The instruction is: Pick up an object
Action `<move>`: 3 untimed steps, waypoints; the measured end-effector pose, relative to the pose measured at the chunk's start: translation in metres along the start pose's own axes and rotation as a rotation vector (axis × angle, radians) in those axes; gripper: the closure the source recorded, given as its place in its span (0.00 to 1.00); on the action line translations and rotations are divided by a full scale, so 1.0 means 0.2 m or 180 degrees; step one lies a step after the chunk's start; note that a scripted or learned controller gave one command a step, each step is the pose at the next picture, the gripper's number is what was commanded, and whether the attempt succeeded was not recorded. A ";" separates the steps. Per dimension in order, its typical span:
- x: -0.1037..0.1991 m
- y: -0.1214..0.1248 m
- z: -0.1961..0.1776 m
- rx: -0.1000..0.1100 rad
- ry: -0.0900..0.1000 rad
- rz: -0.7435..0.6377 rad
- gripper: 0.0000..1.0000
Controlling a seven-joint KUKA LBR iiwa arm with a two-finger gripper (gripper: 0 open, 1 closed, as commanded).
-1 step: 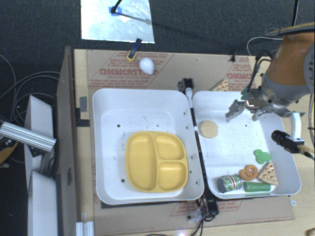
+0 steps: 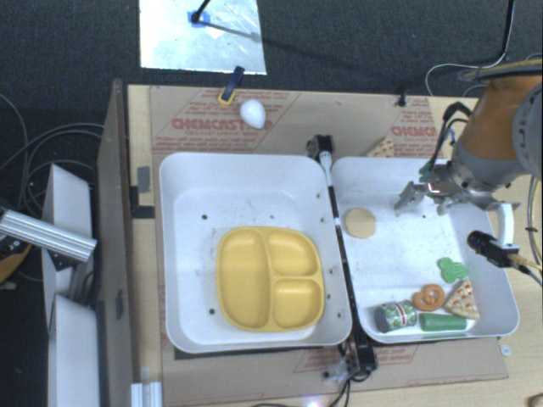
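You are looking down on two white bins sitting side by side on the bench. The left bin is holding a yellow divided plate, lying flat toward its near right part. In the right bin, a pale round cookie is lying near the divider, and a cluster is sitting along the near edge: a small can, a green pepper-like piece, a pretzel, a pizza slice and a green leafy toy. The arm is reaching in from the right, and its gripper is hanging over the far part of the right bin, well apart from the cluster and off to the right of the cookie. You are seeing nothing between its tips, though how wide they are standing is unclear. A white egg is resting on the cardboard beyond the bins.
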State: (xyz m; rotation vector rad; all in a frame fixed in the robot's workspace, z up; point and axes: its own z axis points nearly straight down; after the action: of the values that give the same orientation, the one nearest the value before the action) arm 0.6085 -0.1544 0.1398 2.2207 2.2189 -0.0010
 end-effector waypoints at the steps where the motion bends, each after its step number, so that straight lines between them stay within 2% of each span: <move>1: -0.26 0.07 0.29 -0.0008 -0.0002 0.0002 0.00; 2: -0.02 0.08 -0.03 -0.0009 0.0008 -0.0021 0.00; 3: -0.06 0.22 0.28 -0.0010 0.0001 -0.0019 0.00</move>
State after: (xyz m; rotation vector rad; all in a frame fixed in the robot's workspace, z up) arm 0.6525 -0.1673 0.0829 2.2126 2.2242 0.0027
